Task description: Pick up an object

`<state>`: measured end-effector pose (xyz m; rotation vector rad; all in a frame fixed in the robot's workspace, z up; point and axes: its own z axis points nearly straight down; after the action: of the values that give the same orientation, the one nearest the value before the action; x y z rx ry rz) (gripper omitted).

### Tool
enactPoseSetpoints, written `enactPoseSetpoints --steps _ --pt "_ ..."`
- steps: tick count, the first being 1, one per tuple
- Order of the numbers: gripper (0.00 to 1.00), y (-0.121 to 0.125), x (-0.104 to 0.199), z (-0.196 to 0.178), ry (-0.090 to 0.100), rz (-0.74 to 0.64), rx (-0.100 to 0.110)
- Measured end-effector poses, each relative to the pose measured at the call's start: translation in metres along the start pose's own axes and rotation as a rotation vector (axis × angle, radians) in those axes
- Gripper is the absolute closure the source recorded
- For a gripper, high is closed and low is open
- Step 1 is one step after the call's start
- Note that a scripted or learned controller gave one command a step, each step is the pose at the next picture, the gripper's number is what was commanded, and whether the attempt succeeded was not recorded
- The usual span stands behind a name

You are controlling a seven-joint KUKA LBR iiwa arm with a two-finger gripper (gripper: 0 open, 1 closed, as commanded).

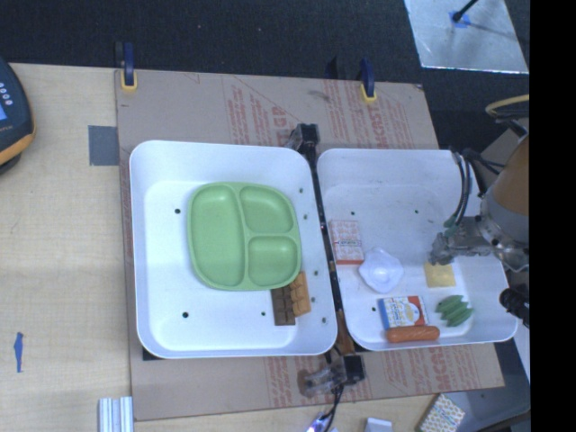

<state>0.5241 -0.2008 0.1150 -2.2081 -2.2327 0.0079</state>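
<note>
Reached in from the right over the right bin (387, 156), grey arm (500, 207) low, jaws hanging at the bin's right side. Could not tell, from up here, whether jaws open or closed; too blurred and too small. Saw nothing gripped between them.

Found the yellow block (440, 275) lying flat on the bin floor, just below the jaws in the view, very close or perhaps touching; could not say which.

Spotted more in the same bin: a green pod (454, 310) just beside the yellow block toward the near edge, a blue-and-white carton (401, 311) left of that, and an orange sausage (413, 335) tucked against the carton's near side by the rim. Noted a pale, clear lump (382, 270) near the bin's middle, and a pink-and-white packet (346, 241) close to the left wall.

Over in the left bin (144, 241): a green divided plate (243, 235) sitting flat in the centre, and a brown waffle-like bar (291, 300) touching or just off its near right corner.

Beneath both bins, a cardboard-covered worktop (270, 106), clamped at the far edge by two blue-handled clamps (365, 79).
</note>
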Motion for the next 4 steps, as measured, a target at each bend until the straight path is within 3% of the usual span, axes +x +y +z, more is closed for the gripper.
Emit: enactPoseSetpoints --steps 1,2,3,4 --pt "0.00 0.000 0.000 0.000 0.000 -0.001 0.001" --pt "0.00 -0.037 0.029 0.022 -0.003 0.008 -0.009" --pt "0.00 -0.028 -0.013 0.023 0.001 0.010 -0.005" --pt "1.00 -0.026 -0.012 0.009 0.002 0.005 -0.008"
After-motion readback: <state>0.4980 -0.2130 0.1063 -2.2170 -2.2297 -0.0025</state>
